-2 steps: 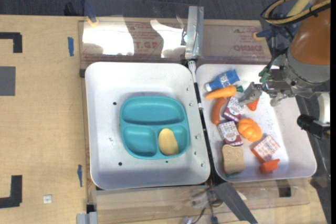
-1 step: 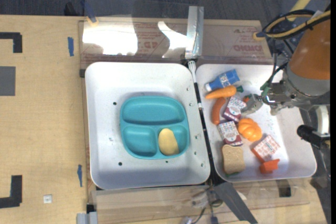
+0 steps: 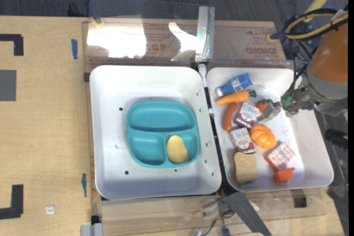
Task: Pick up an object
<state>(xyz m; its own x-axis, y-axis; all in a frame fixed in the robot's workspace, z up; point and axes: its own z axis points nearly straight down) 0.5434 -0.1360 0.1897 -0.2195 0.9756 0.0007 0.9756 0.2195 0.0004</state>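
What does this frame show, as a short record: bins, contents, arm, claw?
left bin: holds a teal divided tray with a yellow potato-like item in its lower right compartment
right bin: holds a cluster of toy foods, among them a carrot, a blue packet, an orange fruit and a bread slice
arm: reaches in from the right, over the right bin
claw: low, at the cluster's upper right; no item seen gripped

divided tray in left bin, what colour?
Teal, the divided tray; seen in the camera view, with a yellow potato in one compartment.
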